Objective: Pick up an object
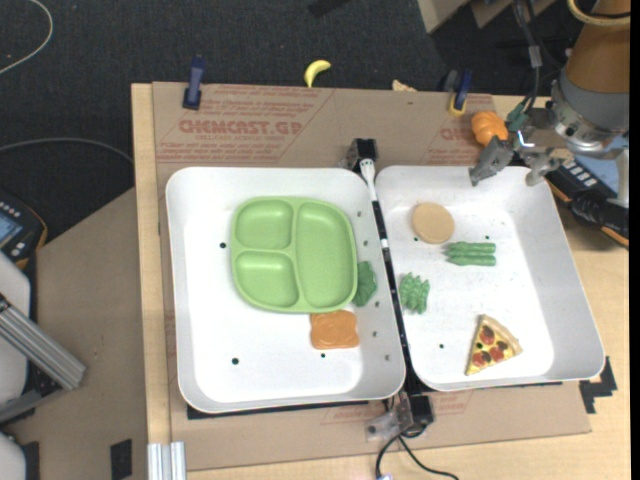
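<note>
Cardboard sheet (pixel 250 118), brown with red print, runs to the bottom edge of the frame under both bins, with blue clamps (pixel 194 83) on its top edge. Left shallow white plastic bin (pixel 195 268) fills the centre-left; right shallow white plastic bin (pixel 560 268) sits just beside it at centre-right, their rims touching along a black seam. Grey arm with orange band (pixel 600 38) enters at the upper right. Light green three-compartment plastic tray (pixel 295 253) lies flat in the left bin, toward its upper middle. Two-finger gripper (pixel 512 166) hangs over the top rim of the right bin, fingers spread apart, nothing between them. Toy pizza slice (pixel 492 344), red and yellow, lies in the lower right of the right bin. Orange flat toy piece (pixel 334 330) lies in the left bin, just below the tray's lower right corner. Round tan cookie-like disc (pixel 433 222) is in the upper left part of the right bin, below and left of the gripper, well apart from it. Green bean-like toy (pixel 470 255) lies just below and right of the disc. Dark green leafy toy (pixel 414 292) sits near the right bin's left wall. Another dark green leafy piece (pixel 365 283) touches the tray's right edge in the left bin. Small orange round object (pixel 488 126) rests on the cardboard, above the right bin, just up-left of the gripper. Yellow banana-shaped toy (pixel 317 70) lies at the cardboard's top edge, upper centre.
</note>
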Tool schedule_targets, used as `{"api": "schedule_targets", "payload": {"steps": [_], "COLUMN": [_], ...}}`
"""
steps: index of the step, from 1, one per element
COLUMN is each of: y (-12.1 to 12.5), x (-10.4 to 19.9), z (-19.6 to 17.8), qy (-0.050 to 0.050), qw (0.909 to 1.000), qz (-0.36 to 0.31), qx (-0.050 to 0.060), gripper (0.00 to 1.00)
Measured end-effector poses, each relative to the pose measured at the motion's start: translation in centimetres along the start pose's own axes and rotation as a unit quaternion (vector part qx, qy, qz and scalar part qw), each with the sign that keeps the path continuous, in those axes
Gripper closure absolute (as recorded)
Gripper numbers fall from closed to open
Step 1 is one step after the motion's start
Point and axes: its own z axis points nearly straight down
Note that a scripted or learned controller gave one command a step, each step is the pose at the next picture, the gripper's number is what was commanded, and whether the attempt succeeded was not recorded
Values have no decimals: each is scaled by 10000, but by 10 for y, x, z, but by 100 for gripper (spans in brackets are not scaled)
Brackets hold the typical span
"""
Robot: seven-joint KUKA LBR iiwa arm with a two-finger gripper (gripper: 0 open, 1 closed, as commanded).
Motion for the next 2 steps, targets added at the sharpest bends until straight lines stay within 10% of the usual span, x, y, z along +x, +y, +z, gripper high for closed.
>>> {"api": "schedule_targets", "payload": {"steps": [1,2], "y": [-60,-91], "x": [-11,31], "z": [-6,-164], "qy": [5,-11], "qw": [10000,10000], "qz": [15,-28], "qx": [20,-91], "gripper": [0,0]}}
